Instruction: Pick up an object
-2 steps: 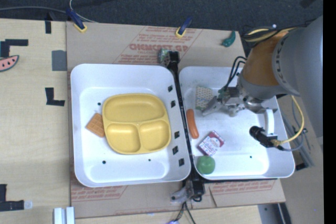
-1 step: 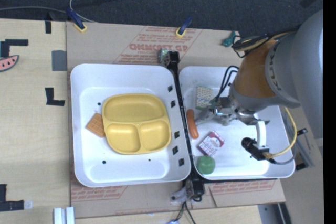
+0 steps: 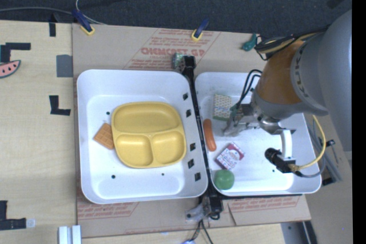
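Observation:
My gripper [image 3: 233, 123] is down in the right bin [image 3: 257, 177], near its middle, with the grey arm and orange band reaching in from the right. Just above it lies a green-and-white patterned packet [image 3: 222, 103], partly covered by the gripper. To its left an orange sausage-shaped piece [image 3: 209, 134] lies along the bin's left wall. A red-and-pink packet [image 3: 229, 156] sits just below the gripper, and a green ball [image 3: 224, 179] rests at the bin's front left corner.
The left bin [image 3: 137, 183] holds a yellow divided plate [image 3: 150, 133] with a tan waffle-like square [image 3: 104, 135] tucked at its left edge. A black divider with clips runs between the two bins. Brown cardboard lies under both.

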